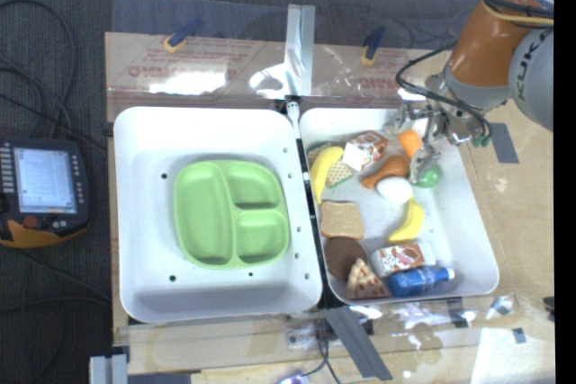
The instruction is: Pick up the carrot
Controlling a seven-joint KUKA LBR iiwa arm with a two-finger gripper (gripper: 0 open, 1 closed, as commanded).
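one carrot [409, 143], two bananas [325, 171]

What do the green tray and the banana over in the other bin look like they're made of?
The green tray looks like moulded plastic with a smooth, matte finish: one even colour and rounded compartment walls. The banana seems to be a plastic toy with a uniform yellow, slightly glossy surface, though the look alone can't confirm that.

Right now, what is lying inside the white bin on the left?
Inside the left white bin lies a green plastic tray with three compartments, roughly centred. Whatever might be under the tray is covered by it.
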